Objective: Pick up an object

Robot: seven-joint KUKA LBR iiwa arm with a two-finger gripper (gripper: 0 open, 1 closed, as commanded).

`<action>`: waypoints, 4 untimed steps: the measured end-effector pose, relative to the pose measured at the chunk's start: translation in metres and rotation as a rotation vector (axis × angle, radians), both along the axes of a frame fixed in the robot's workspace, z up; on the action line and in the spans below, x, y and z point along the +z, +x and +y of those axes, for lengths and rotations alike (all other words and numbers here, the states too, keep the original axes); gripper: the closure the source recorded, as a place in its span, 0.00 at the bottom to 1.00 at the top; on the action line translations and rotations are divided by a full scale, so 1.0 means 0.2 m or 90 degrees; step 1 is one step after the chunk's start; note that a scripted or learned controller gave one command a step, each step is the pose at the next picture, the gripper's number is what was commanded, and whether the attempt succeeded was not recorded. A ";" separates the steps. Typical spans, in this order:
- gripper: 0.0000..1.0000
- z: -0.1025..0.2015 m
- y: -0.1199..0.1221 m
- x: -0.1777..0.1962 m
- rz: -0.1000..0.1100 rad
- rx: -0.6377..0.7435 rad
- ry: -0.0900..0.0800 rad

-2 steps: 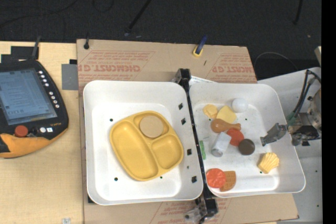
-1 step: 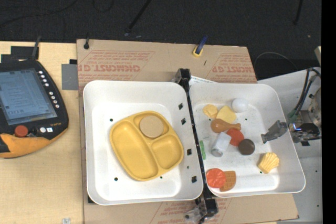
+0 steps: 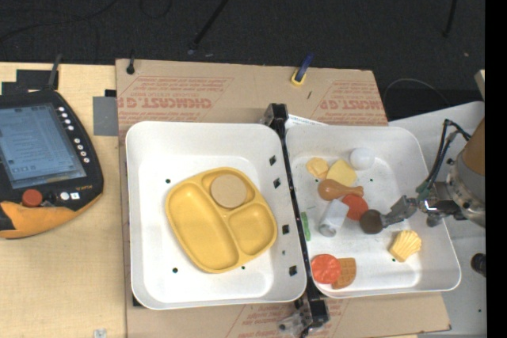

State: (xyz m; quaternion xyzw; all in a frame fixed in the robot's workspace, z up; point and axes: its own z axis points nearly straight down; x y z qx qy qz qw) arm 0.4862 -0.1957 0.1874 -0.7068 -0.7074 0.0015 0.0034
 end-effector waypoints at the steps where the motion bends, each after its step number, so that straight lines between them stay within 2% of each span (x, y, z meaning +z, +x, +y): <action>1: 0.00 0.03 0.03 -0.30 0.000 0.000 0.000; 2: 0.00 0.05 0.04 -0.51 -0.003 0.000 -0.001; 3: 1.00 0.03 0.04 -0.45 -0.004 -0.004 -0.002; 4: 1.00 0.06 0.07 -0.20 -0.005 0.000 -0.002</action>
